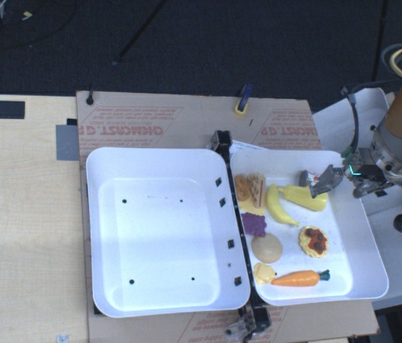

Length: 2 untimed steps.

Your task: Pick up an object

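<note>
The arm reaches in from the right, and its gripper (pixel 320 183) sits low over the upper part of the right bin (pixel 361 252), at the right-hand end of a yellow pepper-like piece (pixel 304 199). That piece lies with its long axis running roughly left to right, tilted slightly down toward the right, its narrower end pointing left toward the banana (pixel 279 206). The gripper's grey fingers overlap the piece's upper right edge, but whether they are spread or pinched on it cannot be told from this slanted view (the tips merge with the toy's outline).

The banana lies just left of the yellow piece, its long axis running from upper left to lower right, curved. Further left, against the divider, is a sandwich-like slice (pixel 249 189), with a purple bunch of grapes (pixel 253 224) below it. A pale round item (pixel 266 248) sits beneath the grapes, and a small tart with red filling (pixel 313 241) lies to its right. Near the bin's front wall a carrot (pixel 297 279) lies almost horizontally, its green top pointing right, with a small yellow chunk (pixel 263 271) touching its left tip.

The left bin (pixel 104 191) stands beside it.
</note>
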Motion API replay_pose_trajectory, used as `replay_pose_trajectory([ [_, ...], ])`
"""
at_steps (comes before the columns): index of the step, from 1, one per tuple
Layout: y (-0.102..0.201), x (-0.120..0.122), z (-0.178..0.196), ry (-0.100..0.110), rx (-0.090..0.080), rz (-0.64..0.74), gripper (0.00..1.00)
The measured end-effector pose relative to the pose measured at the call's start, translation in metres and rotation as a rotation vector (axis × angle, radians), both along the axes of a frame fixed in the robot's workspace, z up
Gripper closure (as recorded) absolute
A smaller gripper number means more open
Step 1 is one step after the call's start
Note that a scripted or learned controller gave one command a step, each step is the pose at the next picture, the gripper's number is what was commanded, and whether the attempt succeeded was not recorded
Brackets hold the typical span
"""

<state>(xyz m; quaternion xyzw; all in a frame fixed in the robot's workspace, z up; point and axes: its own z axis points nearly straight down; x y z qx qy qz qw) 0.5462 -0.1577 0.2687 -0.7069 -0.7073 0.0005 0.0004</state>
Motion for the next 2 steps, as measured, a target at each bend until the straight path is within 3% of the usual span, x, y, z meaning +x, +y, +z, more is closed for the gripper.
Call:
replay_pose_trajectory([
  [1, 0.04, 0.022, -0.123, 0.013, 0.005, 0.002, 0.0],
  [2, 0.063, 0.063, -0.184, 0.002, 0.001, 0.001, 0.0],
])
